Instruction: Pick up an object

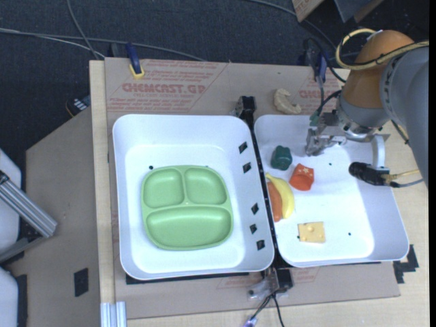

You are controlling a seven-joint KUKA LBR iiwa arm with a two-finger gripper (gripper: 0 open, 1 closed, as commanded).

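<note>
The gripper (315,146) hovers just beyond the red block (302,177); whether its fingers are parted I cannot tell. Next: descend and grasp.

In the right bin (381,216) lie four small things. A dark green block (281,158) sits near the bin's upper left part, apart from the others. Just below and to the right of it lies a red piece (302,177), maybe a strawberry or a pepper; the view is too coarse to tell which. Against the left wall of the bin lies a yellow banana (285,195), curved, with an orange-red thing (274,199) touching its left side. Lower, near the front wall, a flat yellow cheese slice (312,232) with small holes lies on the bin floor, well apart from the banana
</note>
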